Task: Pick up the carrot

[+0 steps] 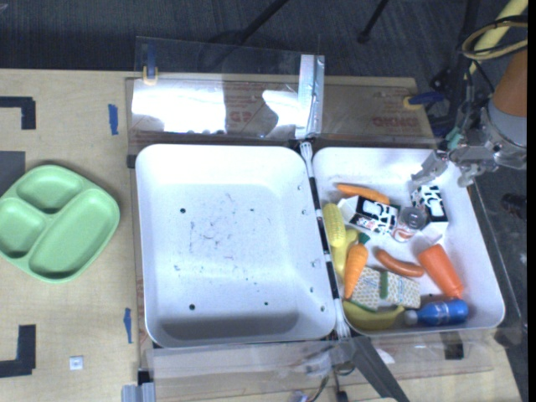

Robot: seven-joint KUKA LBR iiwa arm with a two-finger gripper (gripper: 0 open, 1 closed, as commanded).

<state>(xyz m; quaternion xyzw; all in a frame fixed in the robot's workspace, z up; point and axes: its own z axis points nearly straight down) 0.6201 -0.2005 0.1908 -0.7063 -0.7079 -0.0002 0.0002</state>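
Banana [373, 315] sits nearest, far below my pincer [441, 164].
Carrot [355, 264] lies down-left of it, untouched; I see the prongs spread apart, clamping nothing.

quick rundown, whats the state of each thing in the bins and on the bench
carrot: lying in the right bin, not gripped
end effector: above the right bin's far edge
banana: lying at the near wall
blue bottle: on its side
left bin: upright
green plate: upright on the bench
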